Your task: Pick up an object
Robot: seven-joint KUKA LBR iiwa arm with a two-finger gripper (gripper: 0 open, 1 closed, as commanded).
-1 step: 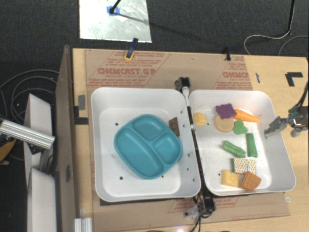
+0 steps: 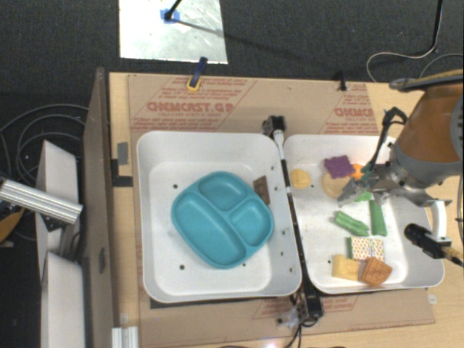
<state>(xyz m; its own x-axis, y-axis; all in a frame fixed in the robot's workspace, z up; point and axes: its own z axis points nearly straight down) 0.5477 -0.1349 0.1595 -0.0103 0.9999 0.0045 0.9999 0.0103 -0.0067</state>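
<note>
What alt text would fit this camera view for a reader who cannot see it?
The robot's claw hangs low in the right bin, among small toy foods near a purple piece and two green pieces. The left bin holds a teal divided plate and a small brown piece.

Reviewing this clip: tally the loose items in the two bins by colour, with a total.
Teal: 1, divided plate
Brown: 1, small block
Purple: 1, block
Green: 2, pieces
Yellow or tan: 3, round piece, disc, wedge
Orange-brown: 1, waffle piece
Patterned: 1, square
Total: 10
</note>
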